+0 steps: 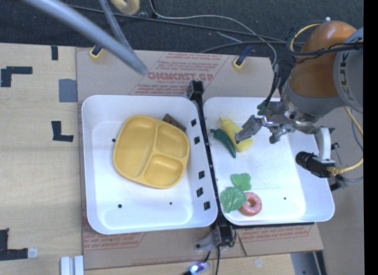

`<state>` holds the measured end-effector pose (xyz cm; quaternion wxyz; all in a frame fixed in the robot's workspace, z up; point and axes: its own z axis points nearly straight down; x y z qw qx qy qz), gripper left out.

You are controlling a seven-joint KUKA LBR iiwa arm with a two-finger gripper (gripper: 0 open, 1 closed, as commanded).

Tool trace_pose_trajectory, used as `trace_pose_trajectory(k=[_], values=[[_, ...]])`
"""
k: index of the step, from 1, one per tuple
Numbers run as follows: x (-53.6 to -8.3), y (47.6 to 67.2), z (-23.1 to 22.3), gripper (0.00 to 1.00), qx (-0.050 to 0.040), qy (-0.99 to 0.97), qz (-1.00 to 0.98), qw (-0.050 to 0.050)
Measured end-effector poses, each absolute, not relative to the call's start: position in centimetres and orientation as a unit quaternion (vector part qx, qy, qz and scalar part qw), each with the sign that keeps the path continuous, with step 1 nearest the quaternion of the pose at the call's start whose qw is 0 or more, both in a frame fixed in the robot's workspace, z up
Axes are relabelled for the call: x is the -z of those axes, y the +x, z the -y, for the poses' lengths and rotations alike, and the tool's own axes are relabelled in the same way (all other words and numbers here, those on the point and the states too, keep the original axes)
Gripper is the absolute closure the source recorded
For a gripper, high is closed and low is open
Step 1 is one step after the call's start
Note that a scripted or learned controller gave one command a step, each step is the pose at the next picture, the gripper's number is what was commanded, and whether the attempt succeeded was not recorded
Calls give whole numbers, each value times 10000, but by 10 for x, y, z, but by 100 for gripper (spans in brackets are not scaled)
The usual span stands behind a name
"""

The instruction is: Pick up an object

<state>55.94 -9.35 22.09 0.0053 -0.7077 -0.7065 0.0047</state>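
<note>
A yellow sectioned plate lies in the left bin, while in the right bin a dark green pepper-like toy rests against a yellow piece, where the gripper hangs with fingers spread, grasping nothing.

Robotics lab – paired white bins on taped cardboard bench, loose cables, toy food items.
</note>
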Motion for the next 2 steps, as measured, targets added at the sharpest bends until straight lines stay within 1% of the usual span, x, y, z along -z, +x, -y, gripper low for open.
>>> trace_pose_trajectory(k=[1, 2], values=[[-227, 562, 93, 0, -9, -7067, 7075, 7], [-174, 571, 95, 0, -26, -7068, 7074, 18]])
